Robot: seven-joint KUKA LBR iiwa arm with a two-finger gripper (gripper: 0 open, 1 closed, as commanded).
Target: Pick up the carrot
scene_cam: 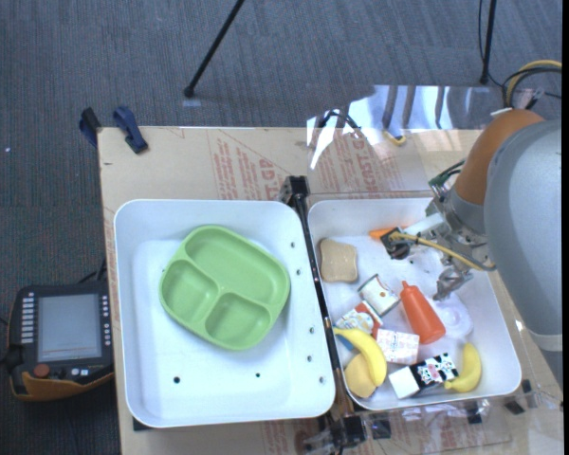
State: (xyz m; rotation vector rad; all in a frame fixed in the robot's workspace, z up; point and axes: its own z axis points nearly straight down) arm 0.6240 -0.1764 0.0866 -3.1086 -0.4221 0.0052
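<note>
Dark carpet surrounds my cardboard-topped bench [218, 159], which carries two white bins so that items stay contained. The left bin [137, 349] holds a smooth green plate [226, 286] with three compartments. The right bin [504, 349] is crowded: a tan bread slice [339, 260], two bananas [363, 354], small printed boxes [396, 344], and the carrot [421, 312], a glossy orange cone lying near the centre. My gripper [452, 275] hangs just right of the carrot's narrow end, apart from it as far as I can judge; I cannot tell how its jaws stand.
</note>
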